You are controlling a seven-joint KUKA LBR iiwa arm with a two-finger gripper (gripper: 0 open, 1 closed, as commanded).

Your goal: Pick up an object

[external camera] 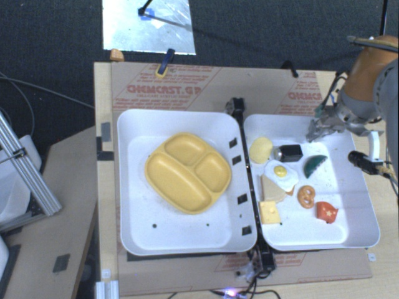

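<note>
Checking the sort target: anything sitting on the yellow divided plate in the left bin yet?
No. The yellow divided plate shows bare compartments; the fried egg and pretzel lie in the right bin.

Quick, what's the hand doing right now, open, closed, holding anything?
Hand: over the right bin's far edge, above the black block; open or closed cannot be told, and nothing is seen in it.

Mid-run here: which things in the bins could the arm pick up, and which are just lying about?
Job:
gripper
fried egg
pretzel
tomato piece
cheese cube
black block
green piece
yellow ball

Lying about:
yellow divided plate
foil sheet
</note>
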